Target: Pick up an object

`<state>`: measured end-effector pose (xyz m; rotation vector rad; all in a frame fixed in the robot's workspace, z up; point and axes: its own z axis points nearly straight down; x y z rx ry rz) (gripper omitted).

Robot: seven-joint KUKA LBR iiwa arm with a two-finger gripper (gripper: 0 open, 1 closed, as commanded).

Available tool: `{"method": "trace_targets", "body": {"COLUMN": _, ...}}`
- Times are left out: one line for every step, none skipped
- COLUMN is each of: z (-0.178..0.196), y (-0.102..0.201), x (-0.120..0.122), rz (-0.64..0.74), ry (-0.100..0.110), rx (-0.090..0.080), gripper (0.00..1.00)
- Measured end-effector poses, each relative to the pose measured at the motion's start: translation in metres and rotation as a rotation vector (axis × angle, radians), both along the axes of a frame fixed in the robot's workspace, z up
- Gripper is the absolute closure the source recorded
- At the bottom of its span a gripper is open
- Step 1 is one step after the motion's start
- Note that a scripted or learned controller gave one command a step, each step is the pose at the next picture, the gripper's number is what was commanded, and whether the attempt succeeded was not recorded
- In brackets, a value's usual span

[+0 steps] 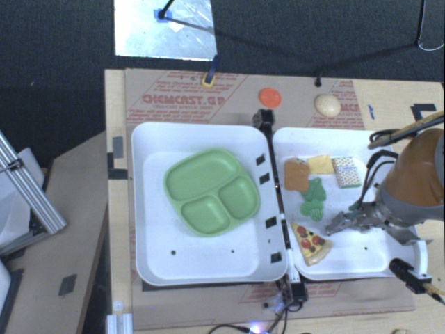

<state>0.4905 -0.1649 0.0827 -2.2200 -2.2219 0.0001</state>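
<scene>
White plastic makes up both shallow bins in the camera view. The left bin (149, 158) carries a green divided plate (212, 191) near its middle. The right bin (348, 256) holds the pickable toys: a brown toast slice (296, 175) at about ten o'clock in that bin, a yellow cheese square (320, 164) just beside it toward twelve, a speckled white block (345, 172) next along toward one o'clock, a green broccoli piece (313, 198) touching the toast's lower edge, and a pizza slice (311, 242) at seven o'clock. The grey arm with its orange band (416, 169) enters from three o'clock, and the gripper (338, 223) sits low over the bin floor, between the broccoli piece and the pizza slice, pointing toward nine o'clock. Whether it is parted or closed I cannot tell; nothing is visibly caught in it. As a judgement, the pick is not yet made: every toy lies in the bin, so grasping and lifting remain. Beyond the bins at twelve o'clock rest an orange disc (270, 98) and a pale egg (327, 104).
</scene>
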Motion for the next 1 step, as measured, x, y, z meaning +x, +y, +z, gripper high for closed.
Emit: {"method": "trace_targets", "body": {"z": 0.0124, "y": -0.0007, "x": 0.0012, "rz": 0.000, "ry": -0.005, "rx": -0.002, "gripper": 1.00}}
